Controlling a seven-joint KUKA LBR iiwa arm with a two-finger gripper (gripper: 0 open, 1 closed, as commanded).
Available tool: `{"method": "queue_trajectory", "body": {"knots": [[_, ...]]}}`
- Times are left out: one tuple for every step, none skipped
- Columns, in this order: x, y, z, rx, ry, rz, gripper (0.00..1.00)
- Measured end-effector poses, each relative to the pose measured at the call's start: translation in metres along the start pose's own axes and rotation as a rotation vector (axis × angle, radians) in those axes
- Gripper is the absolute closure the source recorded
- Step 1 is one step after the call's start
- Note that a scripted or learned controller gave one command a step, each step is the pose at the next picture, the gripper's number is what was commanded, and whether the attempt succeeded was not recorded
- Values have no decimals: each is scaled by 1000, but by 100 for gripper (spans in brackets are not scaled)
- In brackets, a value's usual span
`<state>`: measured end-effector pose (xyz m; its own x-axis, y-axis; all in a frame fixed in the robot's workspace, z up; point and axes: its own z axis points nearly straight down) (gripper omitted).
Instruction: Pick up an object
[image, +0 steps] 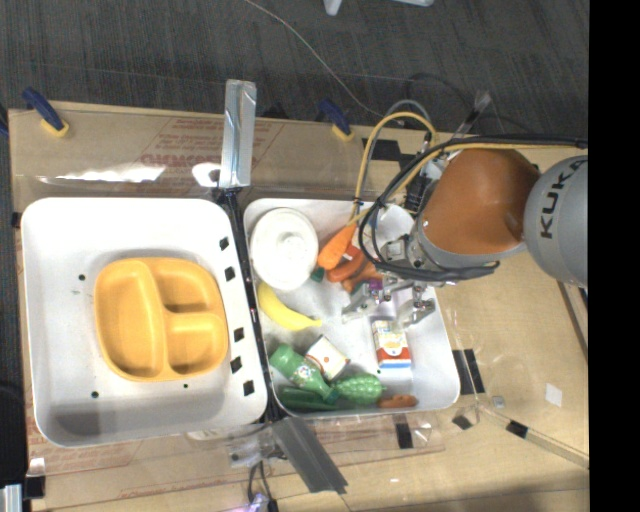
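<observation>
My gripper hangs low over the middle of the right bin, under the orange wrist band. Its two silver fingers stand spread apart and open, with nothing between them. Just below it lies a small carton with a red and blue label. An orange carrot lies to its upper left, partly under the wrist. A white round bowl sits in the bin's far left corner, with a yellow banana beneath it. A green toy vegetable and a small white and brown box lie along the near side.
The left bin holds a yellow divided tray. A metal clamp stands behind the divide between the bins. Cables loop off the wrist over the right bin's far edge. A green bottle-like piece rests by the bin's left wall.
</observation>
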<state>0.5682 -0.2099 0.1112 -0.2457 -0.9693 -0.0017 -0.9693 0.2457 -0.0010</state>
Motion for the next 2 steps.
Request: {"method": "queue_trajectory", "body": {"knots": [[16, 64, 12, 14, 2, 13, 0], [-62, 27, 12, 12, 0, 281, 0]]}}
